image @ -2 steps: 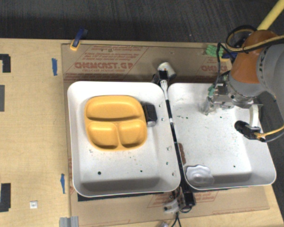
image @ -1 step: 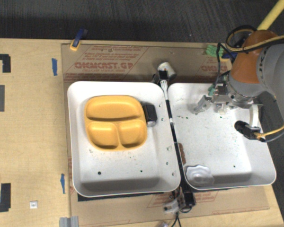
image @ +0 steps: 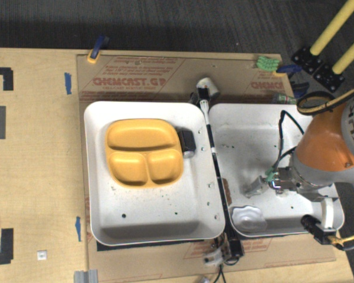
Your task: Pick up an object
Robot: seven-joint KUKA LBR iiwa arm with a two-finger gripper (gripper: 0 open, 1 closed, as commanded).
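Two shallow white plastic bins sit side by side on a brown cardboard sheet [image: 135, 75] printed with red lettering, laid over the pale wooden worktop [image: 32, 175]. The left bin [image: 100, 211] fills the centre of the frame; the right bin [image: 242, 122] lies toward the right of the frame, their rims touching along a dark seam.

In the upper half of the left bin lies a yellow plastic divided tray turned upside down [image: 145, 152], with one long lobe above and two smaller lobes below. Just beside its right edge, touching or nearly touching it, sits a small dark grey block with a pale underside [image: 186, 142], close to the bin's right wall.

In the lower left corner of the right bin rests a clear, crumpled plastic lid or cup [image: 248, 218], against the bottom wall.

The grey arm with its orange band [image: 325, 149] reaches in from the right edge of the frame, over the right bin. Its gripper [image: 253, 187] hangs low in the middle of the right bin, pointing left, just above the clear plastic piece in the frame and apart from it. Nothing can be seen between its fingers; whether they are spread or closed I cannot tell

Blue clamps and tape marks dot the cardboard's upper left edge
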